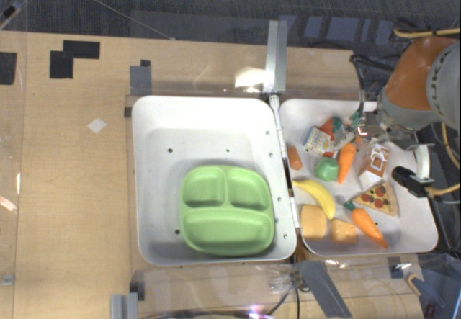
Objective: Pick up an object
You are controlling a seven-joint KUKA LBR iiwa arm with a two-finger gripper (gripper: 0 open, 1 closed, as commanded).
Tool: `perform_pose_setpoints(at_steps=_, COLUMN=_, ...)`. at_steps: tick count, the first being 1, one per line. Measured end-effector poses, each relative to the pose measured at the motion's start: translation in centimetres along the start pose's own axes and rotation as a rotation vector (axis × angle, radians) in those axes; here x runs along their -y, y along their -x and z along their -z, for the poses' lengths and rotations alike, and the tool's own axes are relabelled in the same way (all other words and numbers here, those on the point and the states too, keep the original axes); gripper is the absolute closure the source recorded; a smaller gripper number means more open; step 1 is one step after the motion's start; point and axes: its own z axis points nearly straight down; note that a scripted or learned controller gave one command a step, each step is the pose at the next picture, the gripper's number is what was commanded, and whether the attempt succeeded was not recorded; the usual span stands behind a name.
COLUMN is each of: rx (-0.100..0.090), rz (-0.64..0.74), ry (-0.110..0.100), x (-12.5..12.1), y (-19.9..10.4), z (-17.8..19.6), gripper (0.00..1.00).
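The right bin (429, 237) holds several toy foods. A yellow banana (319, 195) lies near its middle, above two tan bread pieces (312, 221). One orange carrot (346, 160) stands next to a green piece (328, 168), and another carrot (369, 225) lies at the front. A pizza slice (378, 199) and a small white carton (376, 160) lie to the right. A small printed box (315, 140) sits at the back. My gripper (364, 129) hangs over the bin's back right, just above the upright carrot's top. Nothing shows between its tips.
The left bin (155, 123) carries a green divided plate (227, 209) at its front. A red-orange stick (294, 158) lies against the wall between the bins. The arm's orange band (412, 83) and cables crowd the right bin's back right corner.
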Motion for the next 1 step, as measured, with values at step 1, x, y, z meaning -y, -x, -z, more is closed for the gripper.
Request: perform_pose_setpoints(at_steps=1, rx=0.000, rz=0.004, ry=0.008, x=-0.33, y=-0.12, z=1.34, gripper=1.00)
